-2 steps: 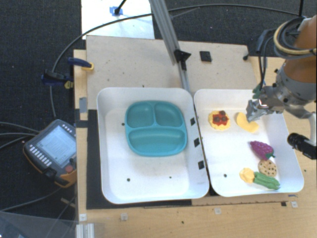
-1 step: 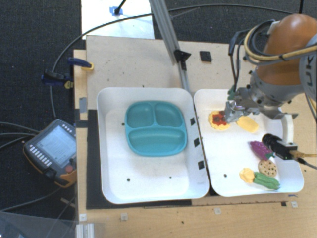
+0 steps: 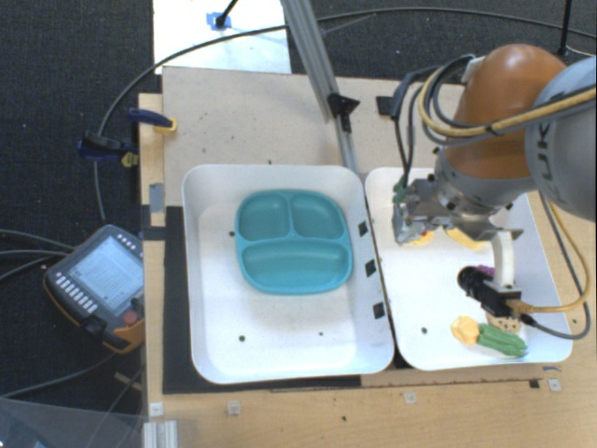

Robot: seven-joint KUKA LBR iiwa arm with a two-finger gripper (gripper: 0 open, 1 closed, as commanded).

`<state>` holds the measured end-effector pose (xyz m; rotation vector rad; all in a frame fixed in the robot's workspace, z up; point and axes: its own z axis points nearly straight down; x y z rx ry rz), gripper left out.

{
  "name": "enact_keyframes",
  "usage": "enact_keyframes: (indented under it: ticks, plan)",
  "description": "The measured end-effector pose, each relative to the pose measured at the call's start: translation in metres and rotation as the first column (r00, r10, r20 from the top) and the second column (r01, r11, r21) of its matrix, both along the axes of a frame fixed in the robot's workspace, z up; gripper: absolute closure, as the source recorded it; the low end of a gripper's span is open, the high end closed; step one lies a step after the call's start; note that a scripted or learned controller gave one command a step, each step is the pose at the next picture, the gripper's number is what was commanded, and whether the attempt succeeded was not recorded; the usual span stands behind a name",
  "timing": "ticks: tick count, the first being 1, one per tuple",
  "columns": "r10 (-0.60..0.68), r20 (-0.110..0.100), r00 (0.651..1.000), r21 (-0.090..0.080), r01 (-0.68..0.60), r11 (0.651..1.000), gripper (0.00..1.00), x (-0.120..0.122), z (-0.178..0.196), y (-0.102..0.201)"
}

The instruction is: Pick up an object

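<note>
The arm [image 3: 508, 119] reaches over the right bin [image 3: 424, 292], its gripper [image 3: 410, 227] low near the bin's far left corner (I cannot tell how it is set). The left bin [image 3: 210, 329] holds a teal divided plate [image 3: 294, 243]. Small toys [image 3: 490, 336] lie by the right bin's near right corner.

Left bin [image 3: 210, 343]: teal divided plate [image 3: 294, 241] at centre-top, open floor along near side and left edge. Right bin [image 3: 410, 343]: arm [image 3: 508, 110] and gripper [image 3: 410, 227] over far half; yellow piece [image 3: 465, 329] and green piece [image 3: 502, 342] crowding near-right corner; bare floor near-left. Black clips [image 3: 371, 269] along divide between bins.
</note>
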<state>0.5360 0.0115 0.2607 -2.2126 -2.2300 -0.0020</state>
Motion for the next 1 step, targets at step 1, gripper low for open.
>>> enact_keyframes:
  ticks: [1]
  plan:
    - [0.002, 0.0, 1.0, 0.001, -0.002, 1.0, 1.0, -0.0049, -0.0084, 0.0531]
